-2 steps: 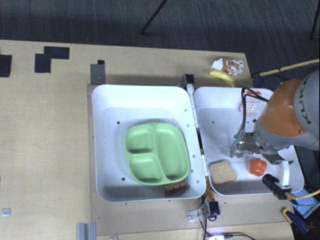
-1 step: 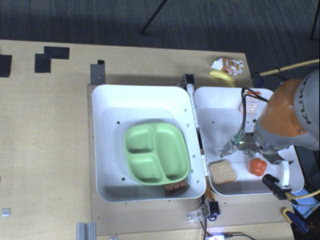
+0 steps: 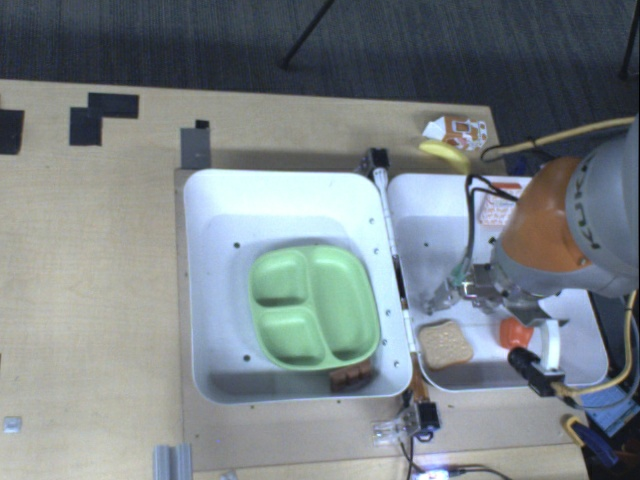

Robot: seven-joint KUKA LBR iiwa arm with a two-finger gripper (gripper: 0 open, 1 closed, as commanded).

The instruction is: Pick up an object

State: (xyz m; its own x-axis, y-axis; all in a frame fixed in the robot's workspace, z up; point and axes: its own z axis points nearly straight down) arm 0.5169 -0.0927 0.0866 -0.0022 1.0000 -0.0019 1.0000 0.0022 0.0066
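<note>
My gripper (image 3: pixel 472 294) hangs low in the right bin (image 3: pixel 430 218), below the orange wrist band. Just in front of it lies a slice of toast-like bread (image 3: pixel 445 345), flat on the bin floor. A small red-orange object (image 3: pixel 515 333) and a white piece (image 3: pixel 553 348) lie to the right of the bread, partly under the arm. Nothing shows between the gripper's parts. In the left bin (image 3: pixel 215 268) sits a green divided plate (image 3: pixel 313 306), with a small brown item (image 3: pixel 350 376) at its near edge.
A card with red print (image 3: pixel 493 208) lies at the far side of the right bin. Outside the bins, a yellow item (image 3: pixel 443 151) and a small packet (image 3: pixel 462 130) rest on the bench. Cables run along the right. The rim between the bins is close to the gripper's left.
</note>
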